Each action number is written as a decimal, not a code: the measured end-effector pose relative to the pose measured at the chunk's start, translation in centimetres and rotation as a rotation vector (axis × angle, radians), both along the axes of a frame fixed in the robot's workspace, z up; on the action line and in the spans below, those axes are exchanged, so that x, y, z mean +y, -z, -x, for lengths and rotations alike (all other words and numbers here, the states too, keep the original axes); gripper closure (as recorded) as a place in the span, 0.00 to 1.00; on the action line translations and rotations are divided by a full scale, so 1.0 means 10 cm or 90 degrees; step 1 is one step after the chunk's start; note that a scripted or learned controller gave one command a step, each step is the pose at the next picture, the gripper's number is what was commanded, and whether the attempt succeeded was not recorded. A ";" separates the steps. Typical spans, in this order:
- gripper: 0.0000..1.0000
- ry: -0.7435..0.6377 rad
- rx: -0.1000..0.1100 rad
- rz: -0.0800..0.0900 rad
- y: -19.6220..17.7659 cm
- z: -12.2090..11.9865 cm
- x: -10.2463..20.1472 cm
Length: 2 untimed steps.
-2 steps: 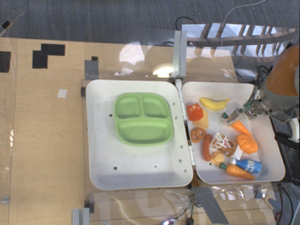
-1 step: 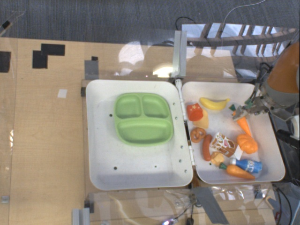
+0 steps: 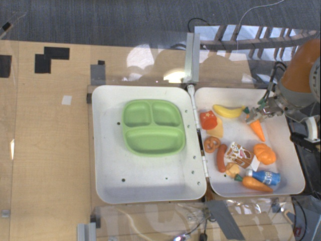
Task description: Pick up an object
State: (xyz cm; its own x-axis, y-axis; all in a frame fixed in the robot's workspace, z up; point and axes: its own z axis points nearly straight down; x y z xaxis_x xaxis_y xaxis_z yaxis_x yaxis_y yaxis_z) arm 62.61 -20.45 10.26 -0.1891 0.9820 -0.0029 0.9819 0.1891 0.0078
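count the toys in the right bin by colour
Orange: 3 - small orange carrot, round orange fruit, long orange carrot
Yellow: 1 - yellow banana
Red: 2 - red block, red sausage
Blue: 1 - blue bottle
Total: 7

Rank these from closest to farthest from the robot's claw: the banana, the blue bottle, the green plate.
From the gripper:
1. Banana, just beside it in the right bin.
2. Blue bottle, at that bin's near edge.
3. Green plate, over in the left bin.
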 end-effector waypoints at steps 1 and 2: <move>1.00 0.012 -0.001 0.000 -1.27 -0.28 0.13; 1.00 0.022 0.002 0.000 -0.84 -0.33 0.00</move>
